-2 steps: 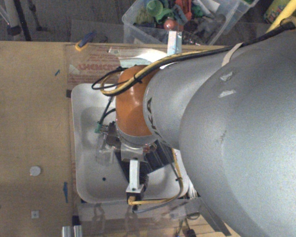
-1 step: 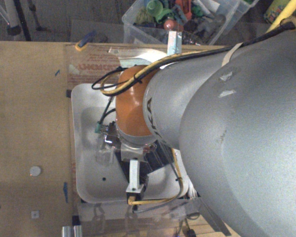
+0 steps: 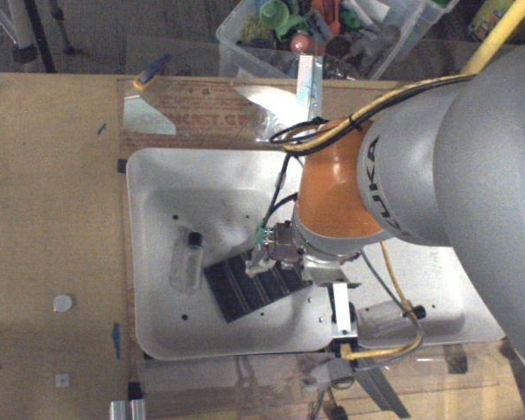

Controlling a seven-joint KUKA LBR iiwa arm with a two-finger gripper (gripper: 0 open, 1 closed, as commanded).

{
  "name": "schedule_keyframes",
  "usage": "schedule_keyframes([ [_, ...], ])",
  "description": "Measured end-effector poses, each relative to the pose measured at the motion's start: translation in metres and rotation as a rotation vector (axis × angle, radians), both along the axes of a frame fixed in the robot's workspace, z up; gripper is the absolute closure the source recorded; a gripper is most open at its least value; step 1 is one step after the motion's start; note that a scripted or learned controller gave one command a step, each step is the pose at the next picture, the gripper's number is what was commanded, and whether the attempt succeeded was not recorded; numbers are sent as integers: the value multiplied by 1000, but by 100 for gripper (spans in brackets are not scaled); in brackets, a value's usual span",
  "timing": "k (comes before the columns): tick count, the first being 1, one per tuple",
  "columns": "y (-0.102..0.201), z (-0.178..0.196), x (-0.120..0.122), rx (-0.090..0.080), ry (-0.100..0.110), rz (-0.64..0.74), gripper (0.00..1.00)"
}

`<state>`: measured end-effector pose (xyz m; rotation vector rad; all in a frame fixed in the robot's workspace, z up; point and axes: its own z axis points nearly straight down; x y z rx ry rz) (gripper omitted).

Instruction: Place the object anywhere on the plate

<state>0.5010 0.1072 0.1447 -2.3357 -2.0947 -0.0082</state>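
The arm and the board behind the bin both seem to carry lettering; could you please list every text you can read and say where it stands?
"KUKA": dark letters running down the grey arm, beside the orange band; the first letters are partly hidden.
Reddish printed line on the wooden board behind the white bin: too blurred to read.

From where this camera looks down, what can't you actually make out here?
- Gripper: the orange-banded wrist covers it; finger state unclear.
- Dark ribbed rectangular plate: its right end runs under the gripper.
- Small clear bottle with dark cap: too blurred to judge contents.
- White bin: right part behind the arm.
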Motion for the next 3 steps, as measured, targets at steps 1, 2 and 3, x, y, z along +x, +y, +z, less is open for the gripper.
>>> schedule_keyframes([
  [1, -1, 8, 1, -1, -1, -4, 100],
  [2, 82, -14, -6, -6, 1, 48, 100],
  [3, 92, 63, -22, -6, 1, 204, 100],
])
